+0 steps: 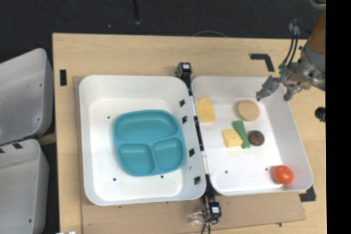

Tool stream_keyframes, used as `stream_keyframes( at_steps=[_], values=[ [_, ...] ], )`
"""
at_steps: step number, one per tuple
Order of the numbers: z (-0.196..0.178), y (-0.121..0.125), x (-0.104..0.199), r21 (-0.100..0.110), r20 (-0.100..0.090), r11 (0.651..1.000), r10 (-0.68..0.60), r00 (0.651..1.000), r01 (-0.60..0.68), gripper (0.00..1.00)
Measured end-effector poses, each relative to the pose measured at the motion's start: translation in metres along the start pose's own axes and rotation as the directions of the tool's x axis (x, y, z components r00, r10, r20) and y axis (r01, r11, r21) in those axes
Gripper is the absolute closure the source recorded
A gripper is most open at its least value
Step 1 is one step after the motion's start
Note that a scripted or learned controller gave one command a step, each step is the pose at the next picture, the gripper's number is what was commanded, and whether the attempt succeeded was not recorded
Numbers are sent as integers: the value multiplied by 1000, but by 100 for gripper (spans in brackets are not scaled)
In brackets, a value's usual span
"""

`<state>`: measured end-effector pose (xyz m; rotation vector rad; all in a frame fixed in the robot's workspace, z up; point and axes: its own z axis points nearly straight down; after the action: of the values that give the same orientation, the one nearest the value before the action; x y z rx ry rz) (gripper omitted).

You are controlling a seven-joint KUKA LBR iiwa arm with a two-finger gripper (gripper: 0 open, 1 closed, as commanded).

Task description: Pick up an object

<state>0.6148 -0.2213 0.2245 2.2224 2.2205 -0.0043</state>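
The right bin holds several small items: a yellow oval piece, a tan round disc, a yellow block, a green stick, a dark brown ball and a red ball. My gripper hangs over the bin's far right corner, up and right of the tan disc. Its two fingers are spread apart with nothing between them.
The left bin holds a blue three-compartment plate. A black clip sits at the far end of the seam between the bins. White panels stand off the bench's left side.
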Motion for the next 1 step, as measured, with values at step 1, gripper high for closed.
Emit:
stream_keyframes(
  at_steps=[1],
  values=[
    [42,1,-2,0,0,1000,3,1000,-3,0]
  ],
)
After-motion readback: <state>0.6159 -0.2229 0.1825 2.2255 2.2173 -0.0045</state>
